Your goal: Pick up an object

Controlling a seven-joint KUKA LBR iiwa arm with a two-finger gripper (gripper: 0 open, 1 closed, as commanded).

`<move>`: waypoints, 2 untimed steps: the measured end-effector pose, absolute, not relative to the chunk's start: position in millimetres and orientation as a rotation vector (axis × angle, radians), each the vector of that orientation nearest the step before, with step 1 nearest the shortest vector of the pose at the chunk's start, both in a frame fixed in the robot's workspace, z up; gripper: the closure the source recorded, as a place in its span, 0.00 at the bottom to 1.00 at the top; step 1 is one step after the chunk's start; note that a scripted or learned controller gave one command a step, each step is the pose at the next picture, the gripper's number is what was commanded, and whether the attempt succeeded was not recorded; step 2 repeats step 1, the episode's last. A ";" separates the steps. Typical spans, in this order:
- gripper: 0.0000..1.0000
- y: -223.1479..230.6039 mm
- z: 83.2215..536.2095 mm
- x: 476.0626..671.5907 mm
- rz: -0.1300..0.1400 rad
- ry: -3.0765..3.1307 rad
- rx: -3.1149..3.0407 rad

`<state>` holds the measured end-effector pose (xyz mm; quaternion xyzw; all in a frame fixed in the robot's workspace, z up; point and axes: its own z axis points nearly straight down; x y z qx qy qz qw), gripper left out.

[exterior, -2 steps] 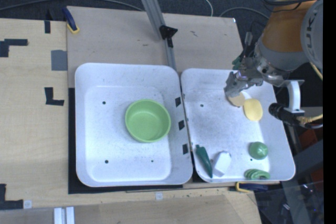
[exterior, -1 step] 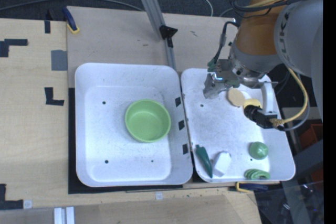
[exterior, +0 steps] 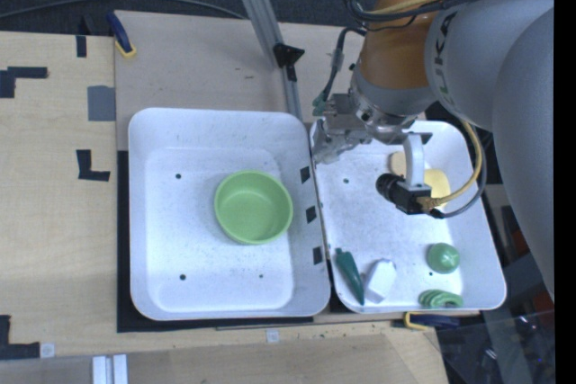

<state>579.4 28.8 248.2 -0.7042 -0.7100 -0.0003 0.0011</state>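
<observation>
A light green bowl (exterior: 253, 207) sits in the middle of the left bin (exterior: 162, 283). In the right bin (exterior: 360, 193) lie a yellow piece (exterior: 434, 183) partly behind a black cable fitting, a green ball (exterior: 442, 257), a flat green ringed piece (exterior: 440, 299), a white block (exterior: 379, 278) and a dark green pointed piece (exterior: 349, 274). My gripper (exterior: 326, 145) hangs over the right bin's far left corner, close to the wall between the bins. Nothing shows in its grasp.
The arm's grey body and orange band (exterior: 409, 22) cover the far right of the bench. A slanted metal pole (exterior: 256, 4) rises behind the bins. A blue and yellow clamp (exterior: 121, 35) lies at the bench's far left corner.
</observation>
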 end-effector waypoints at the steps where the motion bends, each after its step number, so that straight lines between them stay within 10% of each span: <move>1: 1.00 82.3 249.2 583.4 0.000 -2.228 -2.211; 2: 1.00 82.3 249.2 583.4 0.000 -2.228 -2.211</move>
